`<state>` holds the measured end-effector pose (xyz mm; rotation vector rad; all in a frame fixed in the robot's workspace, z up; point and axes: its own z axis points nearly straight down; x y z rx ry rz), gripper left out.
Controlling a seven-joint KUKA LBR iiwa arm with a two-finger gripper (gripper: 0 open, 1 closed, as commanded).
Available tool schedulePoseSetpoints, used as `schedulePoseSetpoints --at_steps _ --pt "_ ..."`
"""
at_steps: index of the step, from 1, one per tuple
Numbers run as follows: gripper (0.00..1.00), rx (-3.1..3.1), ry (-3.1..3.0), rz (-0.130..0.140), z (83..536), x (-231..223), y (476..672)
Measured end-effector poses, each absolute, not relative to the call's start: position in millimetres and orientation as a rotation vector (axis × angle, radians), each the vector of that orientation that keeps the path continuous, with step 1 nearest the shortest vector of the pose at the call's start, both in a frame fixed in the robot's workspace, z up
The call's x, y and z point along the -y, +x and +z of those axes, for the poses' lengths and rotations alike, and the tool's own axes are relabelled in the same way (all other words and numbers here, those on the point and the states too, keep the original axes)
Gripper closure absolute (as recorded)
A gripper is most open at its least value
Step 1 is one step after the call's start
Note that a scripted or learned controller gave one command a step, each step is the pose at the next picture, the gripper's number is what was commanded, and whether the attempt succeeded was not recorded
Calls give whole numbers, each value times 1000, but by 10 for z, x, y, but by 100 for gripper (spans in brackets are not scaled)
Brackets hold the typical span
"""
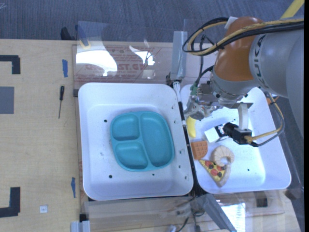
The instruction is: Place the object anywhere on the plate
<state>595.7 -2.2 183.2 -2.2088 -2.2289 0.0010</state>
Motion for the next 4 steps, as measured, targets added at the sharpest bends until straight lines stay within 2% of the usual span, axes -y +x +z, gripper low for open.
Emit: schedulePoseSetpoints --at_steps 1,2,3,4 --pt "100 2229 -2207 3 1828 -524 5613" --pt "100 2228 -2208 4 1934 -1019 5371" --pt "0 2223 -2214 7 1928 -993 5374" --pt "0 2232 -2216 -13 3463 -1230 4819"
